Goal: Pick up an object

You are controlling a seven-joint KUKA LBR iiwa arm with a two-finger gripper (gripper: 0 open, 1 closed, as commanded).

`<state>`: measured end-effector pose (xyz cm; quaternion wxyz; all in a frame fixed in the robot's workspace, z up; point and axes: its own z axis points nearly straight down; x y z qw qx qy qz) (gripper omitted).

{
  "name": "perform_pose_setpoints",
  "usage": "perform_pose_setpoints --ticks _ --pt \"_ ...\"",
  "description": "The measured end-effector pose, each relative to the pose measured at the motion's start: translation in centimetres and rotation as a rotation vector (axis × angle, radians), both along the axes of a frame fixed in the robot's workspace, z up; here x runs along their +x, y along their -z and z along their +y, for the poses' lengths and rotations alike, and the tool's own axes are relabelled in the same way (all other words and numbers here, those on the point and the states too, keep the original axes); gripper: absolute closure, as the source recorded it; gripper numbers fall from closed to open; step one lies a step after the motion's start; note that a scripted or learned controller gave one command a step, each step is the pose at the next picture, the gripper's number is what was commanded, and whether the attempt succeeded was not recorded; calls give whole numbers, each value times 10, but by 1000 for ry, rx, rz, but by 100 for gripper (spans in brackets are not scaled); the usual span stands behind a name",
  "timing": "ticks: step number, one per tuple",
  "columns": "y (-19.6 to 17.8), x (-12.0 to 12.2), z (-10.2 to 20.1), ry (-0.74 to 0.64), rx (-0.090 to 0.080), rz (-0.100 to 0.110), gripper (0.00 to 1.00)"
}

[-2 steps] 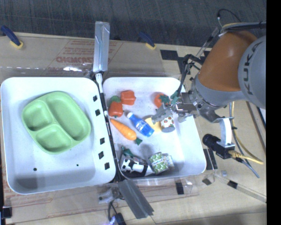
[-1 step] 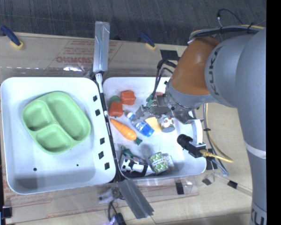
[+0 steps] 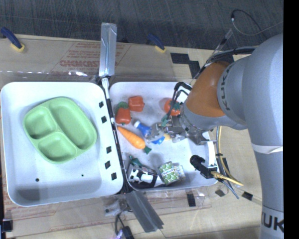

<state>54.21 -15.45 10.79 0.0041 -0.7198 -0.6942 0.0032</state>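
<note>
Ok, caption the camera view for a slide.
Arm lowers its hand into the right bin among toy food; green plate sits in the left bin.

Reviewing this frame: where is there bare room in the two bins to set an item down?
Left bin: bare floor rings the green divided plate, widest along its near edge. Right bin: crowded around the carrot, the gripper and the cow toy; a bare patch lies between them.

Two white bins, one green plate
</note>
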Motion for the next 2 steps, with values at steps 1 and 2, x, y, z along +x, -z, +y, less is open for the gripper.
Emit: perform_pose_setpoints --ticks 1,2 --pt "-9 -1 1 -6 1 4 100" --pt "-9 -1 1 -6 0 3 0"
